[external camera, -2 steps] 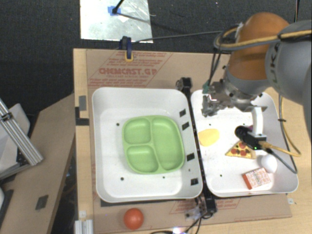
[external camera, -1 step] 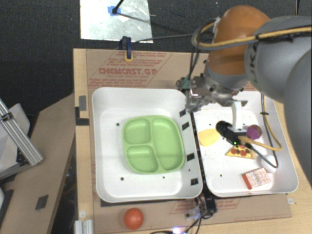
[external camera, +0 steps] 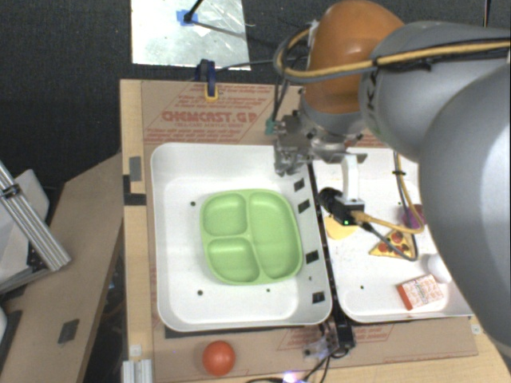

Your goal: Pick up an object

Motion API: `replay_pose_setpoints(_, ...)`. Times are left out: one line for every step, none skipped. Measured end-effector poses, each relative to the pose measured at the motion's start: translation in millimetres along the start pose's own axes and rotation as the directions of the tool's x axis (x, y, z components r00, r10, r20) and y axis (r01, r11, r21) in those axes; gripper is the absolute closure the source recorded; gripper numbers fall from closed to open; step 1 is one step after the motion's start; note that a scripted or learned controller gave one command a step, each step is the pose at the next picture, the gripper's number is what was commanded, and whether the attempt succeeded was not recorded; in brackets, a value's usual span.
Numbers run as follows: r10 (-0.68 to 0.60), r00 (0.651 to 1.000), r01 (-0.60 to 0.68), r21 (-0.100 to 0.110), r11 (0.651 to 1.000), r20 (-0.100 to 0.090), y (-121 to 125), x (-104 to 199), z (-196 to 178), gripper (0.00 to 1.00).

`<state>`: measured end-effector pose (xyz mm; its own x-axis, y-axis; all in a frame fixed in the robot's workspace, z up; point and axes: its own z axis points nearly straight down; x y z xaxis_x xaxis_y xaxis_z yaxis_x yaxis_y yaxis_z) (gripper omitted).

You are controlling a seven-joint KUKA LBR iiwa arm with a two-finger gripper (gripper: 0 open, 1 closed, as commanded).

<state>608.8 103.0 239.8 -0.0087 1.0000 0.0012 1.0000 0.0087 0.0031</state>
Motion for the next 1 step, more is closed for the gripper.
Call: replay_pose_setpoints(0.003, 1.000, -0.003, 0.002, 1.000, 0.001, -0.9, -2.6, -0.2, 0.00)
